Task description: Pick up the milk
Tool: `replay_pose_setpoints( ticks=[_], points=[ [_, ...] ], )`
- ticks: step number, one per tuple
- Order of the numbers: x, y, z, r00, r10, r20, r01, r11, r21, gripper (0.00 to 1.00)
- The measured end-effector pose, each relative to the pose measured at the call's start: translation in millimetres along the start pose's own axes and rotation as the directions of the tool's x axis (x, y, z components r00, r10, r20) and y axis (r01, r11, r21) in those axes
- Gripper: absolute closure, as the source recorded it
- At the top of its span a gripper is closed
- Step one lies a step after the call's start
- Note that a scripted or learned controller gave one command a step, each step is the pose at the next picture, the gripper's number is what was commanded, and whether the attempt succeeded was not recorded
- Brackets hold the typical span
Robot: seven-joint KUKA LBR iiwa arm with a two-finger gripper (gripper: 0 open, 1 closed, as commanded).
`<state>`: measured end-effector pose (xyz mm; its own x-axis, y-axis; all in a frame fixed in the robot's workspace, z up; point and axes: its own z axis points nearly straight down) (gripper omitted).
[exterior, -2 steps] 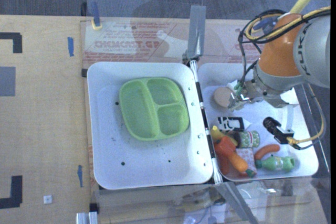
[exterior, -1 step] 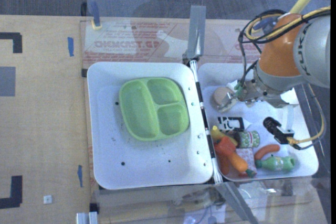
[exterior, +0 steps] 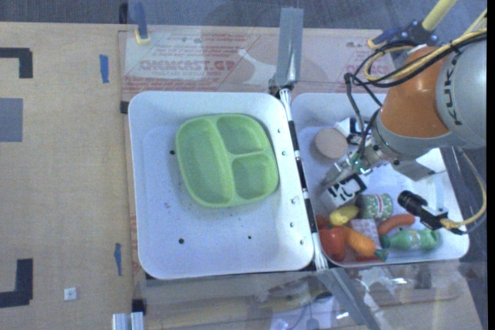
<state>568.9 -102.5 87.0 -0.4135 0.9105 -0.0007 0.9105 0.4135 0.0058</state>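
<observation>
Since the milk (exterior: 346, 187) looks like a small toy carton, expect it light, stiff and a bit slick; take it across its flat sides. It lies in the right bin (exterior: 313, 116), just beneath the claw (exterior: 357, 165), and you cannot tell whether the claw is apart or together

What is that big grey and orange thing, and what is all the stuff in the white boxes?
That is a robot arm. A camera above the bench looks down on it at a slant. The arm reaches in from the right, and its gripper hangs low over the right bin, among toy foods: a tan round piece, a small can, a green bottle, a carrot. The left bin holds a green plate with three sections. It should pick up the milk, but I cannot tell whether it holds anything.
</observation>
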Motion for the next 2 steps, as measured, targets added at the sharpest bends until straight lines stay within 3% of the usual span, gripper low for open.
replay_pose_setpoints(
  ticks=[1, 2],
  points=[
    [-0.1, 0.7, -9.8, 1.0, 0.002, 0.001, -0.002, 1.0, -0.002, 1.0],
    [81.4, -6.3, -96.1, 0.993, -0.121, -0.002, 0.121, 0.993, 0.007, 1.0]
  ],
)
